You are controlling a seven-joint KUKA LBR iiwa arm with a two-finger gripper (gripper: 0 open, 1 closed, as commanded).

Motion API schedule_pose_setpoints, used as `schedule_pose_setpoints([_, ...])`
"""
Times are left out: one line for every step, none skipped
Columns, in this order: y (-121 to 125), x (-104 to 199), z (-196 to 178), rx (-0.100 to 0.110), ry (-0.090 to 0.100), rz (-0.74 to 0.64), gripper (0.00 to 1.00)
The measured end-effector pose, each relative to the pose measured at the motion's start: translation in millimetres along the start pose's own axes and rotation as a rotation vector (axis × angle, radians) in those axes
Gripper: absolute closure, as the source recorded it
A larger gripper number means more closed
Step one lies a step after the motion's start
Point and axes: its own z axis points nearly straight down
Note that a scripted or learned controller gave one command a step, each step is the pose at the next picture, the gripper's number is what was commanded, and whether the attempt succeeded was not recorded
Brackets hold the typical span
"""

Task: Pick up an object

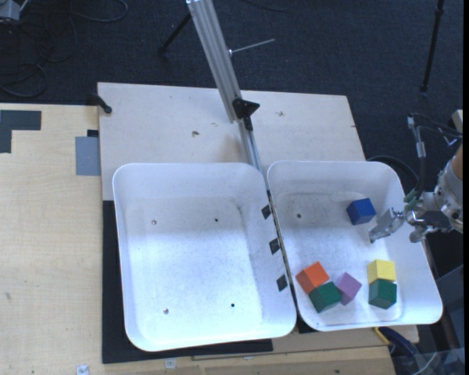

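**A:** What lies on the bench?

**B:** Two shallow white bins sit side by side. Take the right bin [410, 201] as the landmark. The left bin [133, 209] touches it along its left wall, and a slanted metal rail [219, 61] runs up and away from the top of that shared wall.

**A:** Where are the objects?

**B:** All are inside the right bin. A blue cube [361, 210] sits in its upper part, alone. Along its lower edge, an orange cube [312, 274] touches a dark green cube [325, 296], with a purple cube [348, 287] just beside that one. Toward the lower right corner, a yellow cube [381, 270] sits against a second green cube [382, 293].

**A:** And the arm?

**B:** It reaches in over the bin's right rim. The gripper [384, 226] hangs just right of the blue cube and slightly below it, near but apart from it. No cube sits between its fingers. Whether the fingers are spread or closed, the view is too small to tell.
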Motion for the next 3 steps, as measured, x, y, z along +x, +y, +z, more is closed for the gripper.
schedule_pose_setpoints([35,-9,95,0.007,0.002,-0.003,0.0])
schedule_pose_setpoints([110,5,154,-0.003,-0.001,-0.007,0.0])
schedule_pose_setpoints([121,3,129,-0.002,-0.001,-0.003,0.0])
